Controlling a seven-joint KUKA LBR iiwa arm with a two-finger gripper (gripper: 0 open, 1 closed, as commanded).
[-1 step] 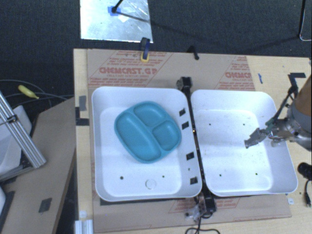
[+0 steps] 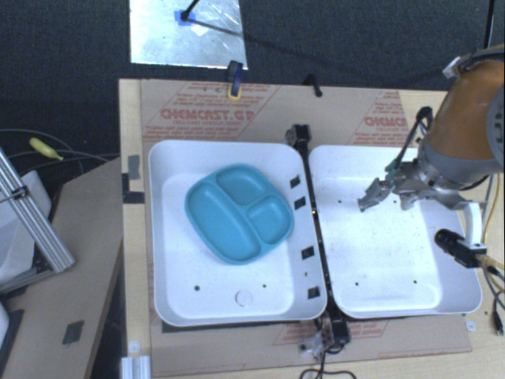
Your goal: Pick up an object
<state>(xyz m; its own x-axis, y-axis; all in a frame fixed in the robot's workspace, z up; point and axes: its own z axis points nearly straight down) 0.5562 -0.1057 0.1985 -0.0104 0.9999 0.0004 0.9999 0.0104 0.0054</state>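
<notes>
The blue divided plate (image 2: 239, 213) lies flat in the left bin (image 2: 170, 283), well apart from the end effector (image 2: 375, 196) and off to its left in the camera view, across the divider between the two bins. Its long axis runs diagonally, from upper right to lower left. The end effector hangs over the right bin (image 2: 379, 283) with nothing between its tips; whether it is open or closed I cannot tell. The plate looks like smooth, rigid moulded plastic, oval, with three shallow compartments and a raised rim. Both bins are glossy white with rounded corners, on a cardboard-covered table (image 2: 213, 109).
</notes>
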